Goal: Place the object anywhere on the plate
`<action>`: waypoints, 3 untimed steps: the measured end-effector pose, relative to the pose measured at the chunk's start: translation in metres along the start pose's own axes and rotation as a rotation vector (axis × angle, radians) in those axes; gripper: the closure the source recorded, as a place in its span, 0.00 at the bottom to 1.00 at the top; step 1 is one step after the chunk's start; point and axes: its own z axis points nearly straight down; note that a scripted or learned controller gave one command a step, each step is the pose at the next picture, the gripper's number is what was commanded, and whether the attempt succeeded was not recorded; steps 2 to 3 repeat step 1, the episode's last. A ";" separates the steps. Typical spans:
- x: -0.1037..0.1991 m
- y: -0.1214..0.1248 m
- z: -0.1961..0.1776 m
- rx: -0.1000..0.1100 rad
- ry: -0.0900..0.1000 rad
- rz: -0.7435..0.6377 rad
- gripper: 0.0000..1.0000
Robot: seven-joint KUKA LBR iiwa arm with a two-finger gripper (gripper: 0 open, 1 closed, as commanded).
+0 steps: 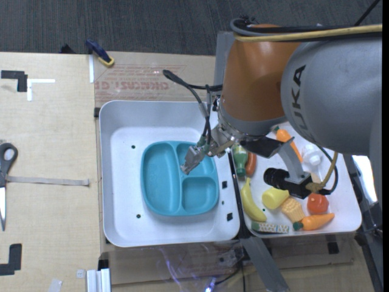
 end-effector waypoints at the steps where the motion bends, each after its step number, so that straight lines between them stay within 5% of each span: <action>1: 0.000 0.000 0.000 0.000 0.000 0.000 0.00; 3: 0.000 0.000 0.000 0.000 0.000 0.000 0.00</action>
